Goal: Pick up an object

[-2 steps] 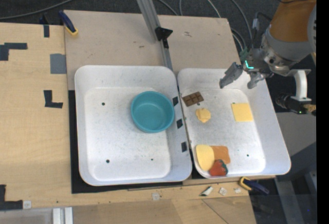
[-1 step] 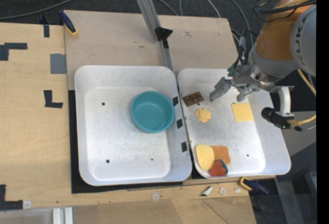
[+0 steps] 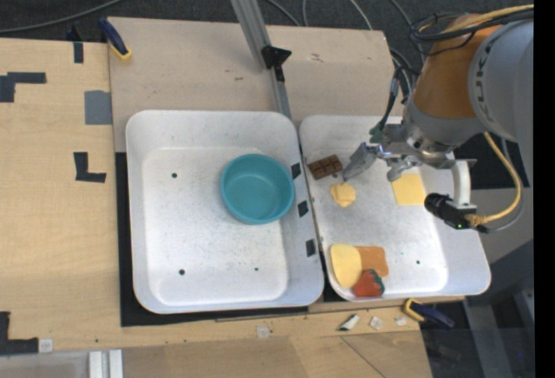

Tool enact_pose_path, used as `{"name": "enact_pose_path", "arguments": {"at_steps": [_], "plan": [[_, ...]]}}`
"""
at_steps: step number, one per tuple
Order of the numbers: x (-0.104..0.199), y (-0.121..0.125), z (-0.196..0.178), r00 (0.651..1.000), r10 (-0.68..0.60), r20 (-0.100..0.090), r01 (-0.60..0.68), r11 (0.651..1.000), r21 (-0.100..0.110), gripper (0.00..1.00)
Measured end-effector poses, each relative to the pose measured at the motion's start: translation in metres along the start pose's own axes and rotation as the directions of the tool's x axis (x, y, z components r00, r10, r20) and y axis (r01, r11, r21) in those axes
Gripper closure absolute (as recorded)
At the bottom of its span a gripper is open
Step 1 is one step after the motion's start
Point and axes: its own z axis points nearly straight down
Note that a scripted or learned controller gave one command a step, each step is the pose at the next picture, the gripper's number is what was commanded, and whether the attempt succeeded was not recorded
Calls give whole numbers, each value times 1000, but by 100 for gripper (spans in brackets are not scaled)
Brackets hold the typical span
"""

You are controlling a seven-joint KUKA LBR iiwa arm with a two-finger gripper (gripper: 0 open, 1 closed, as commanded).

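One gripper [image 3: 382, 160], on the arm [image 3: 473, 77] entering from the right, hangs over the far half of the right bin [image 3: 434, 250]. Open vs. closed: cannot tell from this angle, as the wrist hardware hides the tip. Nothing is seen held.

Key relation: two yellow pieces flank the gripper on its near side.
- Block [image 3: 408, 190]: just beside the gripper, slightly near and right of it, lying flat on the bin floor. Roughly square, so no clear long axis. Closest candidate.
- Chunk [image 3: 344, 194]: near and left of the gripper, a bit farther off than the block. Small, irregular, lying apart from its neighbours.
- Brown bar [image 3: 325, 166]: left of the gripper, by the bin's left wall. Long axis runs approx. left-right. The wall leaves little room on that side.

Farther out: a yellow slab [image 3: 345, 262], an orange piece [image 3: 374, 257] and a red piece [image 3: 368, 284] cluster at the near-left of the same bin, touching or overlapping, well apart from the gripper. A bowl [image 3: 256, 187] sits in the left bin [image 3: 173, 233], right of centre.

Judgement: the pick is not yet made. The block probably needs the shortest move, a small shift near/right and then descent. The chunk needs a shift left. Risk: the block lies flat, so a grasp may slide off its edges.
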Motion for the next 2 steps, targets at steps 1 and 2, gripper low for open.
{"name": "enact_pose_path", "arguments": {"at_steps": [1, 2], "plan": [[-2, -10, 60, 1000, 1, -1, -1, 1000, 2, 0], [-2, -8, 47, 1000, -1, 0, 1, 1000, -3, 100]]}}
